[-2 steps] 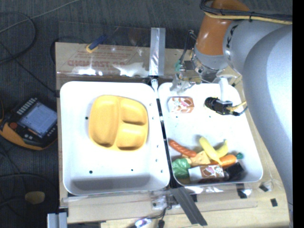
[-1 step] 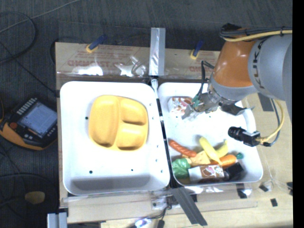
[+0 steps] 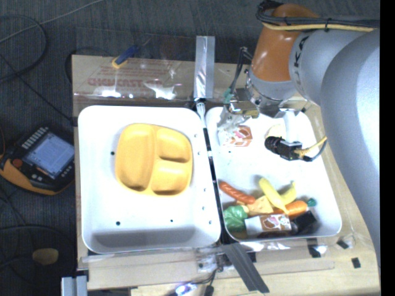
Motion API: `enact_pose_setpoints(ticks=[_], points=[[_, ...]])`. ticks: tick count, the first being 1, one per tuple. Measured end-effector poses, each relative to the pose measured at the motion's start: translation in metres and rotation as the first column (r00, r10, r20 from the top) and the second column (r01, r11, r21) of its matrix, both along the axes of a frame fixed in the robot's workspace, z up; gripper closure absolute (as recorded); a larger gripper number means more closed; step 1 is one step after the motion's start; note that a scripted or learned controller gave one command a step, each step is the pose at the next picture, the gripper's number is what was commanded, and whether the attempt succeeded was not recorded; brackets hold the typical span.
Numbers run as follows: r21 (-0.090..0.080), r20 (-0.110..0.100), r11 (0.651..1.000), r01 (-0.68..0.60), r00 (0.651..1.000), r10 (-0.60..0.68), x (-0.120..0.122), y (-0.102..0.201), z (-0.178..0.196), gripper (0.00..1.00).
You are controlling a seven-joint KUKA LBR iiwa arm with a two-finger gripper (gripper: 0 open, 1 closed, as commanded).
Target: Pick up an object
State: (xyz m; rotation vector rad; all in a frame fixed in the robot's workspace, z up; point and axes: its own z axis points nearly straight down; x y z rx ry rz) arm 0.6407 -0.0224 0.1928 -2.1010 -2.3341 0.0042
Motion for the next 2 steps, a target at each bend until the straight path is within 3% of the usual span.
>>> enact_pose_setpoints(ticks=[1,2], points=[[0.0,0.0,0.983,0.183,0.983,-0.183,-0.025,-0.011,0.032,1.0],[-0.001,0.0,0.999,-0.034,0.999,0.034,-0.102,-0.03,0.063,1.0]])
